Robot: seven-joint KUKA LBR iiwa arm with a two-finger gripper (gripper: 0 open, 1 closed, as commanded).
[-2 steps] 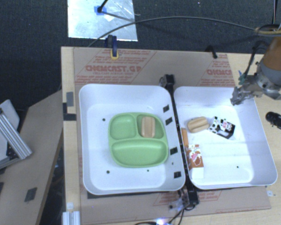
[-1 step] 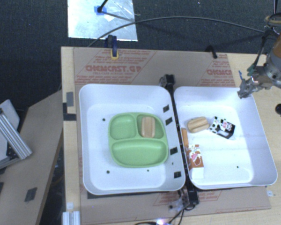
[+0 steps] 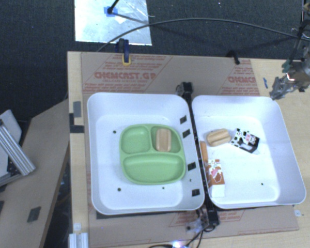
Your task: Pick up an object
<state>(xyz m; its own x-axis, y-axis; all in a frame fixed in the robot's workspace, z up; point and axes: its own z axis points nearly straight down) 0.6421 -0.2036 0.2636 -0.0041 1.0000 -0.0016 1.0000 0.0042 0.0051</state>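
Well left of and below the end effector (image 3: 282, 88), whose opening cannot be told, the bread roll (image 3: 217, 137) lies with its long axis across the right bin (image 3: 287, 154).

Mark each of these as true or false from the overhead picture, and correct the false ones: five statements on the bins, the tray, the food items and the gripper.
1. The green divided tray lies in the left bin. True.
2. A tan bread-like piece sits in the tray's upper right compartment. True.
3. The gripper is down inside the right bin, over the black-and-white item. False: it is at the bin's upper right corner, near the rim, apart from that item.
4. The right bin holds a bun-like piece beside the black-and-white item. True.
5. The small printed carton lies in the tray. False: it lies in the right bin, near its left wall.
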